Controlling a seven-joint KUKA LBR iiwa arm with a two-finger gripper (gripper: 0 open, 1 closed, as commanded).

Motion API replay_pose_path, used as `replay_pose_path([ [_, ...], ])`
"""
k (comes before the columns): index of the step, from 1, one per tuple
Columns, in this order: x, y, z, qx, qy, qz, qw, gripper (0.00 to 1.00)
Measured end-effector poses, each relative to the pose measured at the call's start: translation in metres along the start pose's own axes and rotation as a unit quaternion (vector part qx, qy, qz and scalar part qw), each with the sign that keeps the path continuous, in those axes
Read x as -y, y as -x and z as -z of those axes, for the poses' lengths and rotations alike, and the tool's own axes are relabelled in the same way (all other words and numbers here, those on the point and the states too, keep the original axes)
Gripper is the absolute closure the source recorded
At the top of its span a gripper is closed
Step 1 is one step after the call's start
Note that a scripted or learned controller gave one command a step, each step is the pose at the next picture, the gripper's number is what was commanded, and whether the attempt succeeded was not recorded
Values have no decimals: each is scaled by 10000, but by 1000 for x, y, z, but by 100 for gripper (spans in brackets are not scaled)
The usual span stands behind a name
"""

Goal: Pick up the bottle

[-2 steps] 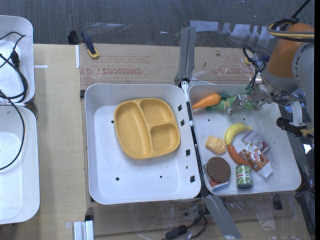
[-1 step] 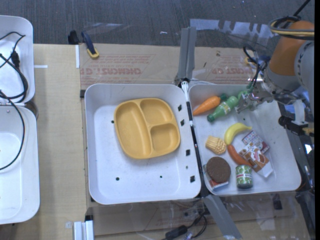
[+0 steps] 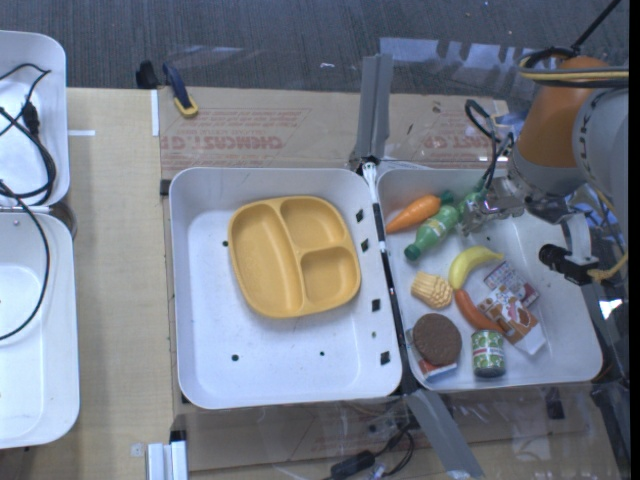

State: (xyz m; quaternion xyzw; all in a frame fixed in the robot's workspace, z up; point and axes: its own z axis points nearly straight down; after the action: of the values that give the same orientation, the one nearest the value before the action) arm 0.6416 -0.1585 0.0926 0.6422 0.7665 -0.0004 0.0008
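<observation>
The green bottle (image 3: 433, 231) lies on its side in the right bin (image 3: 560, 363), near that bin's back left. It points slantwise, with its cap end toward the divider. My gripper (image 3: 479, 208) hangs low over the bottle's far, upper-right end, touching or nearly touching it. The grey arm with its orange band (image 3: 556, 118) comes in from the right, above the bin's back corner.
Around the bottle lie an orange carrot (image 3: 413, 212), a banana (image 3: 473, 263), corn (image 3: 431, 290), a brown cookie (image 3: 437, 338), a small can (image 3: 488, 352), a sausage (image 3: 472, 310) and a snack packet (image 3: 512, 306). The left bin (image 3: 200, 368) holds a yellow divided plate (image 3: 293, 256).
</observation>
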Motion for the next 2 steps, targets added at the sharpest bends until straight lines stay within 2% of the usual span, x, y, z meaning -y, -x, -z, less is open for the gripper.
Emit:
replay_pose_path([
  [1,2,0,-1,-9,-27,-3,10000,0],
  [2,-26,-48,1,27,6,-93,10000,0],
])
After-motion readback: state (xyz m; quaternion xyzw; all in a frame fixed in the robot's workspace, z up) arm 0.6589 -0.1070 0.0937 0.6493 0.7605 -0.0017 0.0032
